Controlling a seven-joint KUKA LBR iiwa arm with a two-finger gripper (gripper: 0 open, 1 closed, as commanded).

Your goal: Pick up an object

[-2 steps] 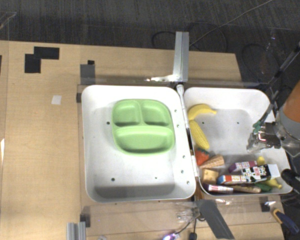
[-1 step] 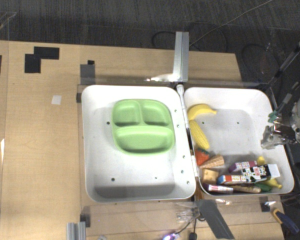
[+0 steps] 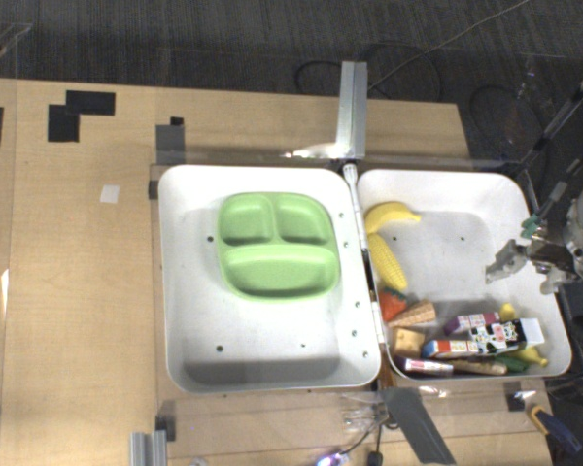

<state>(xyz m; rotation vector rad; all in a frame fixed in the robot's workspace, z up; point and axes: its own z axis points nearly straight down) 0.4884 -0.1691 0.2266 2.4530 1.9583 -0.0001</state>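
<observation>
The right bin (image 3: 457,197) holds several toy items along its left and front sides. A yellow banana (image 3: 391,216) lies at its upper left, with a corn cob (image 3: 387,260) just below it. Toward the front are a red piece (image 3: 393,307), a tan cone (image 3: 416,315), a black-and-white printed box (image 3: 492,331) and a red-and-white marker (image 3: 445,365). My gripper (image 3: 523,272) hangs over the bin's right side, above bare white floor, behind the box. It is open, with nothing between its fingers.
The left bin (image 3: 189,348) holds a green divided plate (image 3: 277,244) in its middle. A metal post (image 3: 354,105) stands behind the seam between the bins. Wooden benchtop (image 3: 68,280) stretches to the left.
</observation>
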